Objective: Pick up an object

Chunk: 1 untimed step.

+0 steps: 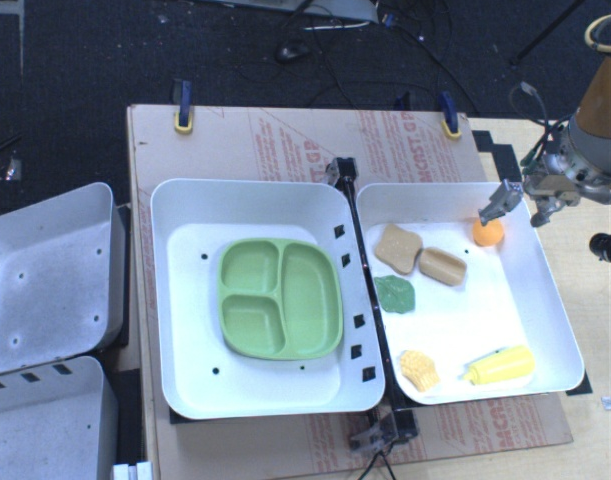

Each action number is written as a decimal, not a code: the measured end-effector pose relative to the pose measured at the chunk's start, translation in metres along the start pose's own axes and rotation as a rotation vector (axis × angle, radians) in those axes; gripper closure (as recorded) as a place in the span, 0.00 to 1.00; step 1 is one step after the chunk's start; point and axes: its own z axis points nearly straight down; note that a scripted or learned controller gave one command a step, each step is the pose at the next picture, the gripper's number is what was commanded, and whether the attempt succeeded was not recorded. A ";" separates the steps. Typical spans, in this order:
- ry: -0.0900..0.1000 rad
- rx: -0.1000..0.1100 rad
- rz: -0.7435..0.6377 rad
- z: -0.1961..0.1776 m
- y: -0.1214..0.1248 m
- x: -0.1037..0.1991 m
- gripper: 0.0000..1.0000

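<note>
The gripper [520,206] is hanging spread wide and holding nothing over the right bin's [545,278] far corner, just beside the orange ball [489,232]; closing off-centre risks nudging that ball rolling toward the toast [397,248], spoiling the grasp

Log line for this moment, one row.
gripper: open, over right bin's far edge | nearest: orange ball | held: nothing | green tray: left bin
</note>
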 end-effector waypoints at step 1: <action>-0.003 -0.013 -0.004 -0.009 0.003 0.001 0.00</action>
